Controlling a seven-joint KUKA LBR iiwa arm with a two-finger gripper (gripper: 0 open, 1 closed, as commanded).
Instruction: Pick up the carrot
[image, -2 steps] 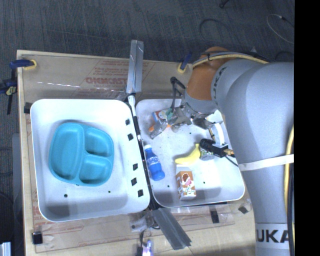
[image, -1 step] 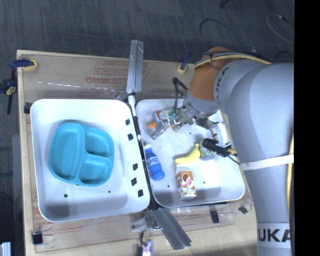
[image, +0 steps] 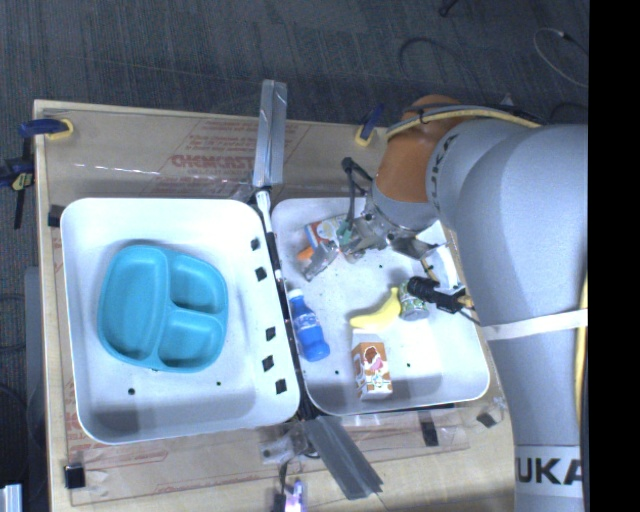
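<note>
Bulk is the first risk: my arm (image: 500, 230) covers the right bin's (image: 450, 385) far corner, hiding whatever lies beneath it. Beside it, the left bin (image: 90, 400) holds a blue divided tray (image: 163, 304), well clear of my work. My gripper (image: 340, 243) is down in the right bin's upper part, with an orange-and-white thing, most likely the carrot (image: 320, 236), just at its tip. I cannot tell how far the gripper is spread or whether it grips anything; metal and clutter blur together there. If the carrot lies only beside the tip, a lift brings up nothing. A blue bottle (image: 308, 332) lies along the bin's left wall, a small carton (image: 372, 369) stands near the front, and a banana (image: 378, 312) touches a small can (image: 414, 304) mid-bin. Swinging low on the way out, I could knock those.
</note>
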